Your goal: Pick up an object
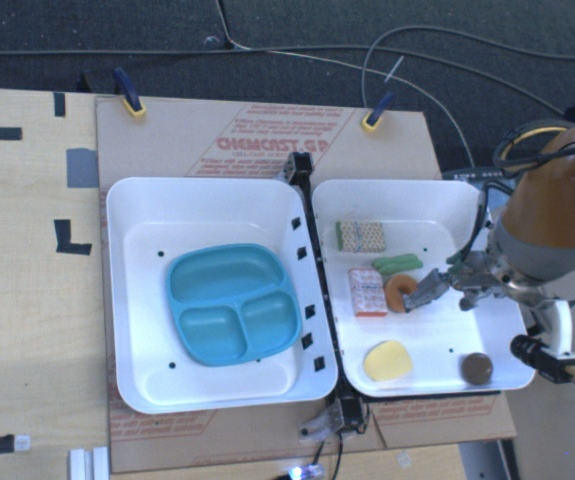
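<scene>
At the near edge of the worktop (27, 298), pale wood with black tape marks, a sheet of printed cardboard (267, 143) lies under two shallow white bins set side by side and touching along a black divider clip line. The left bin (127, 268) holds a blue divided plate (232, 303), lying flat near its middle. In the right bin (467, 203), nearest the front edge, a yellow rounded piece (388, 361) lies left of centre and a small brown ball (477, 368) sits in the near right corner. Farther in, a red-and-white packet (366, 292) lies by the bin's left wall, with an orange ring (400, 292) touching its right side. Just beyond them lies a green oblong piece (398, 264), and farther still, toward the far left corner, a speckled green-and-tan block (360, 235). The grey arm with its orange band (547, 203) reaches in over the right bin's right wall, and its claw (422, 296) is low over the bin floor, its tip just beside the orange ring; whether its fingers are spread or pressed together cannot be told, and nothing is seen held in it. At the far edge of the cardboard two blue-and-yellow clamps (127, 93) pin it down, and beyond the worktop lies dark carpeted floor (87, 18) crossed by thin cables (407, 48).
</scene>
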You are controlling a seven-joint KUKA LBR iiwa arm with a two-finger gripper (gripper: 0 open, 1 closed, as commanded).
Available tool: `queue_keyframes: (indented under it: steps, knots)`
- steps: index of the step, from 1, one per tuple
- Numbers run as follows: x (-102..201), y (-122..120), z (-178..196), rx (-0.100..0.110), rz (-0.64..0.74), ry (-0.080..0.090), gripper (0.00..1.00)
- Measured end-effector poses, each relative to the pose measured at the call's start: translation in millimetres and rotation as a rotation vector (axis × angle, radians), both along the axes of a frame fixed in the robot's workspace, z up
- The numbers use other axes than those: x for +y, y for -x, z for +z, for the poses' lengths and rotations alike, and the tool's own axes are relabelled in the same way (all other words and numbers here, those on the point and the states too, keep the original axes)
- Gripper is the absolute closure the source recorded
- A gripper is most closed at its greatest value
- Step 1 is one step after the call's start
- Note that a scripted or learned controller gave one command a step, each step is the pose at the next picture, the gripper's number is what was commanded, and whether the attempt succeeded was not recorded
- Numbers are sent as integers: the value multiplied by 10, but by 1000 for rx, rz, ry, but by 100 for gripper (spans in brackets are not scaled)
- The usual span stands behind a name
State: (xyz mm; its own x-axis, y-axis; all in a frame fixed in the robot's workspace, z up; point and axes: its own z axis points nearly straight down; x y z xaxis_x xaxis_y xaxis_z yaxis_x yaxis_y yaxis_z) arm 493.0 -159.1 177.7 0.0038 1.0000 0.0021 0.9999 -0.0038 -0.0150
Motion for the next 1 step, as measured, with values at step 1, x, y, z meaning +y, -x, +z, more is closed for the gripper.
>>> queue_keyframes:
  steps: [1]
  knots:
    - [3, -33, 64, -13, 4, 2, 0]
